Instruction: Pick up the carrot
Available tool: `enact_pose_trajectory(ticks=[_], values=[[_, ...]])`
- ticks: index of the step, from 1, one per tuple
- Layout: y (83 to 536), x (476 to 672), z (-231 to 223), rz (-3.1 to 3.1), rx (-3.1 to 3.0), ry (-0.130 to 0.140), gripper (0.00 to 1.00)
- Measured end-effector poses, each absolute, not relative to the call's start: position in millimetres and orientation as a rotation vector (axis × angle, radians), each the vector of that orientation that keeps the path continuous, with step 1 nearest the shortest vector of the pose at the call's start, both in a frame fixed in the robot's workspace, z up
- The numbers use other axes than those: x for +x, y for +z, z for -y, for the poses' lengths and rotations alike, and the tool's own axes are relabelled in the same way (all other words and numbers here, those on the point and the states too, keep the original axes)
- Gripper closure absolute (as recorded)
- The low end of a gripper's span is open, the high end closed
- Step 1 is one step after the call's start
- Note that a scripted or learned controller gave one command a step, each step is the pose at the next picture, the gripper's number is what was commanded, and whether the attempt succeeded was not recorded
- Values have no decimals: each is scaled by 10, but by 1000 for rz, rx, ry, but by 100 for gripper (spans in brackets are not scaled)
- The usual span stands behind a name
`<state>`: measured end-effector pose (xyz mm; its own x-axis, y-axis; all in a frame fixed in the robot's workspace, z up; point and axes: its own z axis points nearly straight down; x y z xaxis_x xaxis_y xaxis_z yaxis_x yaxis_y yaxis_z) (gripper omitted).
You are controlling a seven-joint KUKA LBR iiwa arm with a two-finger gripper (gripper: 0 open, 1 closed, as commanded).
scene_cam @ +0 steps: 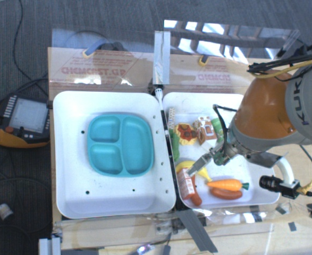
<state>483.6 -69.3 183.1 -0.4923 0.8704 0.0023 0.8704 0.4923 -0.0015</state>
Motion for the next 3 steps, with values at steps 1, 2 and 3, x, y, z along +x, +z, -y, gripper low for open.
enact_pose_trajectory(ticks=[1,2,3], values=[[1917,4845,683,2712,-1581,-2,100],[1917,4845,683,2712,-1580,-1,0],[2004,4854,676,2712,-1579,-2,100]])
